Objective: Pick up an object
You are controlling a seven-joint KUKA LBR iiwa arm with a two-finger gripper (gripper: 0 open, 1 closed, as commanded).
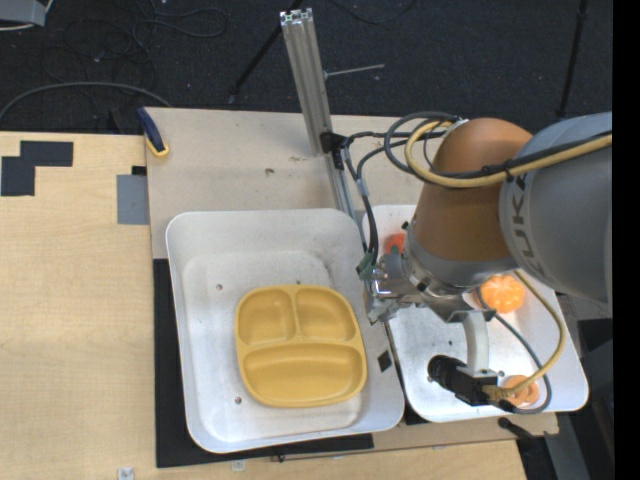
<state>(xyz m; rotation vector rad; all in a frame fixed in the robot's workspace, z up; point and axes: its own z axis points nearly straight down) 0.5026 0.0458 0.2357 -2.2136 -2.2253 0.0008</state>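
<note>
A yellow plate (300,346) is lying flat in the left bin (200,268), towards its near right part. It is a rounded rectangle split into three wells, one long well on the near side and two smaller ones behind it, and all three are showing bare yellow. Around it the white floor of the bin is lying open on the left and far sides.

A small black bit (384,361) is sitting just beside the plate's right edge, at the rim where the two bins meet.

The right bin (425,398) is lying largely under the arm (470,208). An orange ball (500,293) is resting in it, partly covered by the arm, and a small red thing (397,239) is peeking out at the bin's far left; what it is cannot be told.

The hand (378,303) is hanging over the shared rim, just beside the plate's far right corner and apart from the ball. Whether it is released or clenched cannot be told, and nothing is showing in its grasp.

Farther back, a metal post (308,78) is standing tilted on the desk (230,158).
</note>
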